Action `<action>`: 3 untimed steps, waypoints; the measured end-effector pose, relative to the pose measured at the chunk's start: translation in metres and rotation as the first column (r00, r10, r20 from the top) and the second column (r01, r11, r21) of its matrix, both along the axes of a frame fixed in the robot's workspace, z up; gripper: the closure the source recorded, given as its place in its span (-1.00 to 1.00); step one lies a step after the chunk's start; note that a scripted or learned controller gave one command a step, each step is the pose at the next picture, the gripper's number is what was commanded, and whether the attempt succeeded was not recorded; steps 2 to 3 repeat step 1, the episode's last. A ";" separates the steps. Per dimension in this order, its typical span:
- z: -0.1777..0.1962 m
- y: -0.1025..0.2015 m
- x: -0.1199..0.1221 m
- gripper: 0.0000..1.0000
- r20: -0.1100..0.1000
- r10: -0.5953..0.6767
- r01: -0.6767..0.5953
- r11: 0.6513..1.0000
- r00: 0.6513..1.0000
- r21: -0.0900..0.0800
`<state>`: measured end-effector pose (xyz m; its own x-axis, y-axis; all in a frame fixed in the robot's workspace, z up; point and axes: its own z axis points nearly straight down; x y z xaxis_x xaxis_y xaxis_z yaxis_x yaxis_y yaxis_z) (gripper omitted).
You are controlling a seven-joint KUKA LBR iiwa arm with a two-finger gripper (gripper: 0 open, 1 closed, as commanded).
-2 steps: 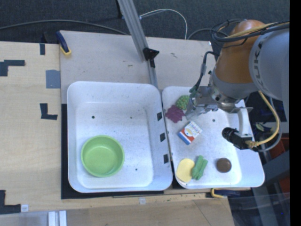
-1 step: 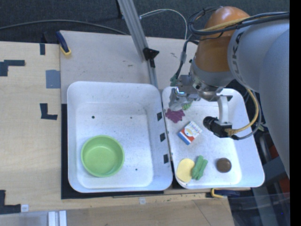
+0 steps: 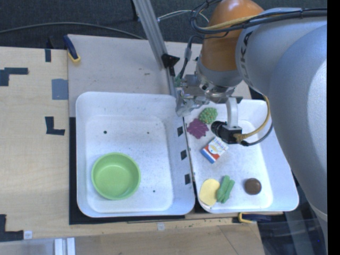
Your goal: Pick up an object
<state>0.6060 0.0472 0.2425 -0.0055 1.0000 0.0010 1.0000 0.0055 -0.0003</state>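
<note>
Arm (image 3: 276, 52): grey, with its orange band, reaching in from the right and hanging over the top left corner of the right bin
Left bin (image 3: 127, 108): holds a green bowl (image 3: 116, 176) near its lower left, well apart from the arm
Right bin (image 3: 276, 193): holds all the small candidates for the pick, none of them lifted as far as I can judge
Task progress: nothing looks picked up yet; every object lies on a bin floor, so the grasp and the lift are both left to do
Gripper (image 3: 183, 106): low at the divide between the bins, close above the upper rim; cannot tell how wide it stands, and nothing shows caught in it
Nearest objects: a green knobbly piece (image 3: 207, 113) and a purple piece (image 3: 197, 128) just beside the gripper, neither clearly touched
Small box (image 3: 214, 150): white with blue and orange, mid-bin
Lower row: yellow piece (image 3: 209, 191) touching a green pod (image 3: 225, 188), brown ball (image 3: 252, 185) apart to the right
</note>
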 end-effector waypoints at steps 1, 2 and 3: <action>0.004 0.050 0.022 1.00 0.000 0.001 -0.001 1.000 1.000 0.001; 0.004 0.050 0.022 1.00 0.000 0.001 -0.001 1.000 1.000 0.001; 0.004 0.050 0.022 1.00 0.000 0.001 -0.001 1.000 1.000 0.001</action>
